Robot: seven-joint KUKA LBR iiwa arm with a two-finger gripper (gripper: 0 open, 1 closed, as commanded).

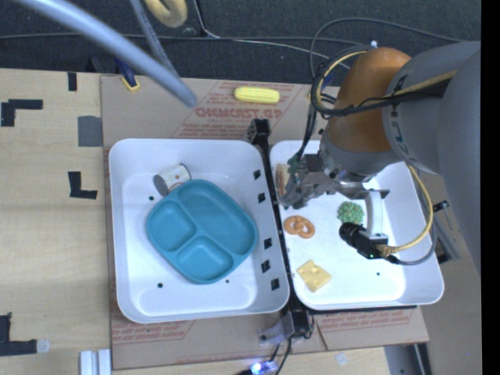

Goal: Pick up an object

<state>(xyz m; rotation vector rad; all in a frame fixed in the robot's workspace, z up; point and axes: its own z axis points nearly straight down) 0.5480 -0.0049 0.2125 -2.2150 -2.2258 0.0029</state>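
My gripper [295, 187] hangs low over the upper left part of the right bin [422, 283], just above a brown pretzel [298, 226]. Its body hides what lies directly under it. A thin tan, sausage-like piece [280, 180] lies along the bin's left wall, right beside the gripper. A green broccoli floret [351, 210] sits to the gripper's right and a yellow cheese wedge [312, 275] lies nearer the front. The grey arm with its orange band [367, 92] covers the bin's back right part.
The left bin [125, 209] holds a blue divided plate [201, 230] and a small grey-and-red can [170, 178] at its back left. A yellow piece [256, 94] lies on the cardboard behind the bins. A black cable fitting [363, 241] hangs over the right bin.
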